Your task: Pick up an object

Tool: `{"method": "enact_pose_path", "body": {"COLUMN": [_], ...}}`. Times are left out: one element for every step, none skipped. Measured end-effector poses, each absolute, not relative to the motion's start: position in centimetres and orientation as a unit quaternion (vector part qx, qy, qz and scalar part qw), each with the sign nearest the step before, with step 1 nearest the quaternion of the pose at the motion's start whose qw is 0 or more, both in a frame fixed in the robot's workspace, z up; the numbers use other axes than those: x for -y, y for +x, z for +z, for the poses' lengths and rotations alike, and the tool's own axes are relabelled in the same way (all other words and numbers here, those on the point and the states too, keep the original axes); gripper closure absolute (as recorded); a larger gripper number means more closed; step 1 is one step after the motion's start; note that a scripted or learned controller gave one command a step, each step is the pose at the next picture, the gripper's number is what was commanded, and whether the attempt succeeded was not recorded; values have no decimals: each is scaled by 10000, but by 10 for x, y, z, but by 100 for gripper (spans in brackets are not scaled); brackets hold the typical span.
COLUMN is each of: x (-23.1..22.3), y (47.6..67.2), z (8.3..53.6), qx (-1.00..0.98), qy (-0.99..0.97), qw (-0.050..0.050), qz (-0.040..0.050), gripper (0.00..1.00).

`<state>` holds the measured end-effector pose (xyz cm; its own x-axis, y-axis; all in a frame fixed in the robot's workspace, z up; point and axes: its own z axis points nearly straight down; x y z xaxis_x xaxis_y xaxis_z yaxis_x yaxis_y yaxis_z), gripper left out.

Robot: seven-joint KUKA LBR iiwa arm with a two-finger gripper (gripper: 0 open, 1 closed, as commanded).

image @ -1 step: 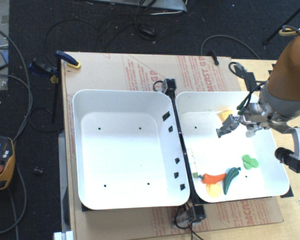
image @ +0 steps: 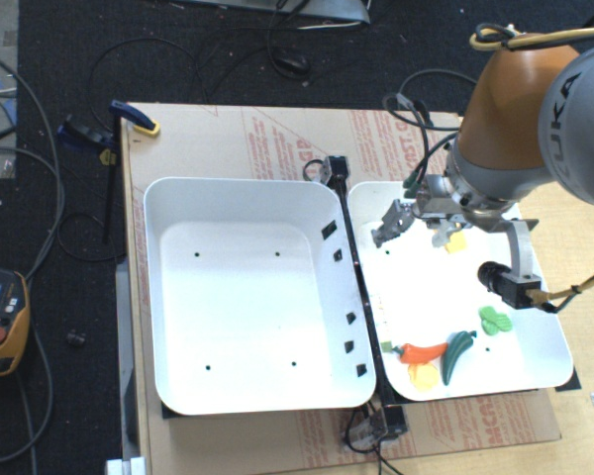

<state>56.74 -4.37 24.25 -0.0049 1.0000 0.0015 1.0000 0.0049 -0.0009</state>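
Note:
My gripper (image: 408, 224) hangs over the upper part of the right bin (image: 416, 295), below the grey and orange arm (image: 520, 107). A small yellow piece (image: 456, 243) lies just to its right, partly tucked under the wrist. Toward the bin's near right are a green object (image: 494, 319), a teal object (image: 457, 352), an orange carrot-like piece (image: 423, 351) and another yellow piece (image: 425, 375). None of these touches the gripper.
The left bin (image: 178, 265) sits beside the right one, with a black divider (image: 354, 265) running between them. A black camera block (image: 505, 283) hangs off the wrist over the right bin. Cables and a blue-yellow clamp (image: 134, 119) lie beyond the bench.

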Motion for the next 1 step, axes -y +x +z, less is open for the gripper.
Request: {"method": "enact_pose_path", "body": {"x": [11], "y": [634], "z": [254], "qx": [7080], "qy": [-7062], "qw": [3], "qz": [-1], "gripper": [0]}}
